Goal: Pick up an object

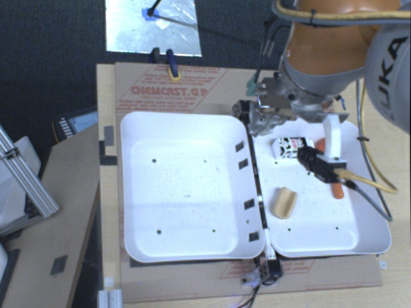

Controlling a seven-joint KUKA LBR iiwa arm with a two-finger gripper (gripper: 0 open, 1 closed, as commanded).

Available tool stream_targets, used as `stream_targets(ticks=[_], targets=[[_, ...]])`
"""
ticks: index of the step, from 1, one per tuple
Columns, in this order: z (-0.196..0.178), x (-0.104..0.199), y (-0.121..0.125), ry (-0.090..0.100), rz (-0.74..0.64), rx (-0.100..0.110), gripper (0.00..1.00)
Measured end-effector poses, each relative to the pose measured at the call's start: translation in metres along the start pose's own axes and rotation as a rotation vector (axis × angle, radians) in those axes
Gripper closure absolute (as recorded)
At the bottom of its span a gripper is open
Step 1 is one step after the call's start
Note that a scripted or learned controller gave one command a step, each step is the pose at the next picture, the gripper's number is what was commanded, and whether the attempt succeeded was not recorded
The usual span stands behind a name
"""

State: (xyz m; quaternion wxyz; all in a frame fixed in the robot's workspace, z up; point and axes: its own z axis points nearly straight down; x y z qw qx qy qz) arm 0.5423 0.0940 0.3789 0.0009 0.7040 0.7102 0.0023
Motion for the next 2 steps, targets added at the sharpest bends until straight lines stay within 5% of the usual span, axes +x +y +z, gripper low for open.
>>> stream_targets(ticks=[1, 2], targets=[[0.085, 0.047, -0.045, -0.002, 0.0, 0.012, 1.0], [0.013, 0.112, -0.055, 0.003, -0.002, -0.003, 1.0]])
